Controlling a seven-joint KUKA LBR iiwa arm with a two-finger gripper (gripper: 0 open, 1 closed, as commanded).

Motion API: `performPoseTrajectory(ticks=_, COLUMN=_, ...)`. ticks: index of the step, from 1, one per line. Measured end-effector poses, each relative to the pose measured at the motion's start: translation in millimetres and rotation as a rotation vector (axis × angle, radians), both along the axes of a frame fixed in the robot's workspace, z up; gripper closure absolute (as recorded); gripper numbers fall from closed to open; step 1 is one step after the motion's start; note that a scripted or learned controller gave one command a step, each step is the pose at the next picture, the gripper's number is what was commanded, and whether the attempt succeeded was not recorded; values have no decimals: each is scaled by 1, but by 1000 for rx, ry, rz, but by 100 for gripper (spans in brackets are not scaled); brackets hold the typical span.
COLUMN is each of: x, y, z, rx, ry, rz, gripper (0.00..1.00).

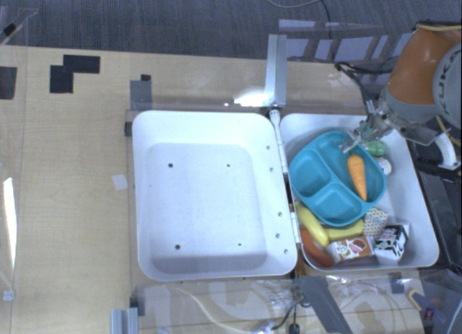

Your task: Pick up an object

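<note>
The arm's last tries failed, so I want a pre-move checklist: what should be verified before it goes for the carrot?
1. Carrot reachable, lying in the blue divided tray: ok.
2. Pincer above the right bin, near the tray's far rim: ok.
3. Pincer centred over the carrot: not ok, it sits beyond the carrot's top end.
4. Finger opening: cannot tell.
5. Nothing already held: cannot tell.

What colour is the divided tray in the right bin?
The divided tray is light blue, seen clearly in the camera view; an orange carrot lies in it.
</note>
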State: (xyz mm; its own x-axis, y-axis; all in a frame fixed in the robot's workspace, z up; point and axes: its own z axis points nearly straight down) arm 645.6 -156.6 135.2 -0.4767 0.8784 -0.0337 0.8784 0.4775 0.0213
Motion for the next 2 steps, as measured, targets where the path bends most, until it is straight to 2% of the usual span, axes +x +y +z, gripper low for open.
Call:
performPoseTrajectory(ticks=1, x=24, y=36, z=77, rx=12, ry=24, rz=-5, gripper=100)
performPoseTrajectory(ticks=2, x=24, y=-19, z=48, rx=15, ry=31, rz=101, gripper=100)
